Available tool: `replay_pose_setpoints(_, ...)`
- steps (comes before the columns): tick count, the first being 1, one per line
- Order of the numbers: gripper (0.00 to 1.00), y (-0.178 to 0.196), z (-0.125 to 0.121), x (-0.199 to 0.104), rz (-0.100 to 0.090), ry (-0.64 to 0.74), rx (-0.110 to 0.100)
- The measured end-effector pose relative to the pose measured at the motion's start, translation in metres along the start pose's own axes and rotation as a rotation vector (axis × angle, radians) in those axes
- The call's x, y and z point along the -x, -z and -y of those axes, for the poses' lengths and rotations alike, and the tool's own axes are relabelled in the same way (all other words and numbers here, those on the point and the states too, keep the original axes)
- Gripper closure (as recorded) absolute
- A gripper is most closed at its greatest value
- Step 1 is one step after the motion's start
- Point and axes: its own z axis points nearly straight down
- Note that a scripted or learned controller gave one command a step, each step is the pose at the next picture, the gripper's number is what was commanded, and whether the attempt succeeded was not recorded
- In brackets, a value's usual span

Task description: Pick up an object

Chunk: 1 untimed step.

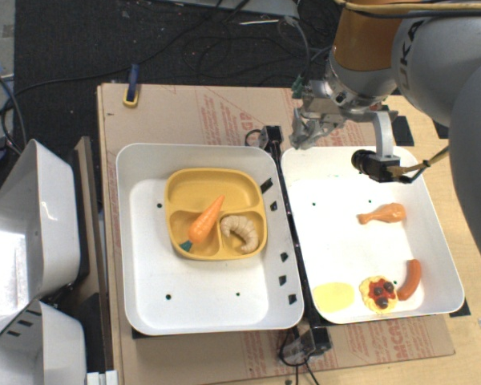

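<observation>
My gripper (307,133) hangs over the far left corner of the right bin (337,191), under the grey arm with its orange band. Nothing shows in it. In this bin lie an orange drumstick (382,213) at mid right, a red sausage (409,279) near the front right corner, a small round pizza piece (378,292) beside it, and a flat yellow disc (333,296) at the front. The left bin (144,287) holds a yellow divided plate (191,184) bearing a carrot (206,220) and a pale shrimp (242,233). The gripper is well behind all of them.
A black part on a metal bracket (374,165) hangs from the arm over the back of the right bin. A black divider (282,215) runs between the bins. White containers (28,231) stand at the left. Cables (224,30) lie behind the bench.
</observation>
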Motion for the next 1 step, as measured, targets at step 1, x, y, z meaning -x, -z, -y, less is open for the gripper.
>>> replay_pose_setpoints(1, 1.00, 0.0001, -0.0001, -0.0536, 0.000, 0.000, 0.002)
